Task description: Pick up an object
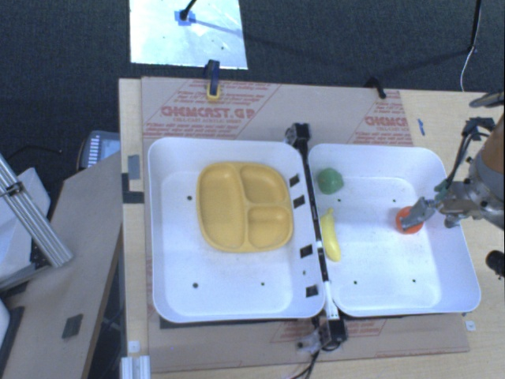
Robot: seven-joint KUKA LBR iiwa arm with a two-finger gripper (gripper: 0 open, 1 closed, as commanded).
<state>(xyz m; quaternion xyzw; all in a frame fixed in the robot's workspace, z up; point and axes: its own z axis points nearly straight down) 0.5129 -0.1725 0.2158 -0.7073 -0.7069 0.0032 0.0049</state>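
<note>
Locating target: an orange object [409,219] is seen in the right bin [450,294], near that bin's right wall and about midway along it.
Key relation: the orange object is found directly at the tip of the jaws [418,214], on their left in the camera view; whether it is touched or merely adjoined cannot be told.
Jaws state: how far the jaws are parted cannot be told, and no object is shown clearly between the fingers, so no hold is claimed.
Arm: the grey arm [477,200] is brought in across the right bin's right wall from the view's right.
Target axis: the orange object is small and roundish, partly covered by the grey tip, so no long axis can be read.
Target surface: a smooth, evenly coloured skin is suggested; the material is judged to be plastic, though this is not confirmed.
Other candidates: a green ball [330,181] is placed near the right bin's upper left corner, and a yellow banana [331,236] is laid just beside the left wall with its long axis running along that wall; both are well apart from the jaws.
Left bin [173,290]: a yellow divided plate [243,207] with three compartments and rounded corners is laid flat near the middle.
Bins: both are shallow, white and glossy, with small dark holes in the floor, and are joined by a dark clip strip [312,235].
Desk [260,105]: a board with red lettering is laid under the bins.
Judgement: the orange object is taken as the intended item, being the nearest by far.
</note>
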